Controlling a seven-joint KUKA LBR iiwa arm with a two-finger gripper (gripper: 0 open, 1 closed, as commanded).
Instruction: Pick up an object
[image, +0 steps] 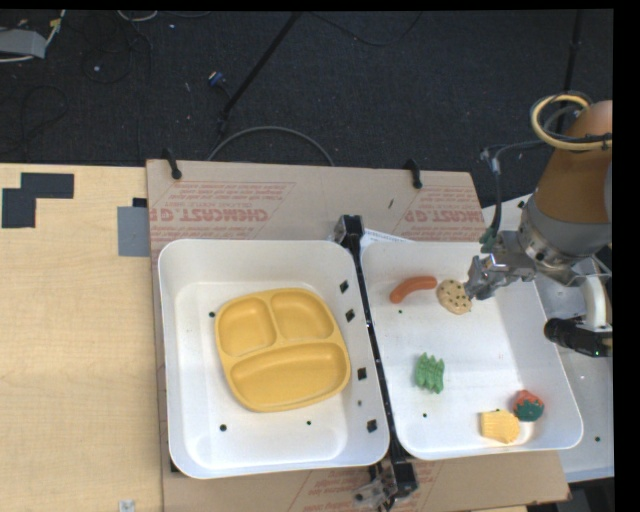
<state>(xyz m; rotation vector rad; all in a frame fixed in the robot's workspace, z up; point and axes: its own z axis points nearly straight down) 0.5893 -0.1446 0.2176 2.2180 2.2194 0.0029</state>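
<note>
Two shallow white bins are seen side by side on the bench. The left bin (190, 300) holds a yellow divided tray (282, 349) — three compartments, nothing in any of them. The right bin (520, 330) holds the loose pieces: an orange sausage-shaped toy (412, 289) toward the far edge, a speckled cookie (454, 296) just beside it on the right, a green leafy piece (430, 372) nearer the middle, and in the near right corner a yellow wedge (500, 427) touching or almost touching a small red-and-green piece (529, 406).

No pick can be counted as done: every object is seen lying on the bin floor, none lifted. The gripper (479, 278) is set low at the cookie's right edge, so the cookie is judged the likely target. Whether the claw is apart or together cannot be told — its tips are too small and dark to read, and contact with the cookie cannot be confirmed. Closing on an object and raising it clear are judged to be left.
</note>
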